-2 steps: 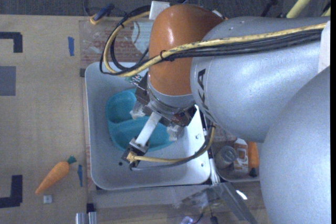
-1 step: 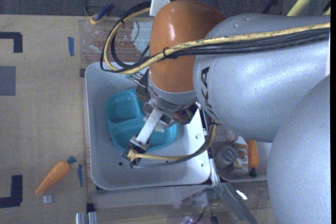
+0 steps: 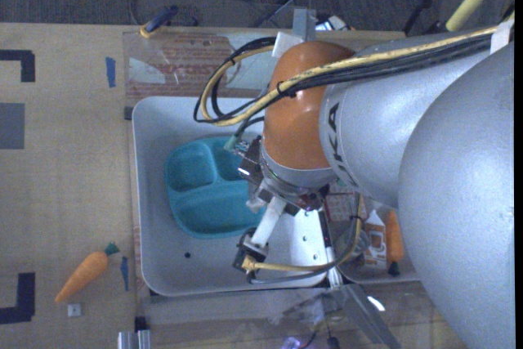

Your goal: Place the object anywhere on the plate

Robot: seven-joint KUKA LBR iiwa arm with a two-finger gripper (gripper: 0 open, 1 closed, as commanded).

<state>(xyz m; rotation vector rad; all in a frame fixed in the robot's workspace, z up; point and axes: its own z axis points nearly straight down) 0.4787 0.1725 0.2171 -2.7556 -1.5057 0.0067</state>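
Observation:
A teal divided plate (image 3: 204, 185) lies in the left white bin (image 3: 155, 176), toward its middle. My gripper (image 3: 304, 202) hangs over the right side of that bin, just right of the plate, and the orange wrist band and grey arm cover most of it. In the strip of the right bin that shows past the arm lie a small brown and white carton (image 3: 374, 239) and an orange carrot-like piece (image 3: 394, 234). The rest of that bin is hidden by the arm.
A toy carrot (image 3: 82, 275) with a green top lies on the bench outside the bins, at the lower left. Blue tape marks (image 3: 110, 71) and black corner marks sit on the bench. A clear panel stands behind the left bin.

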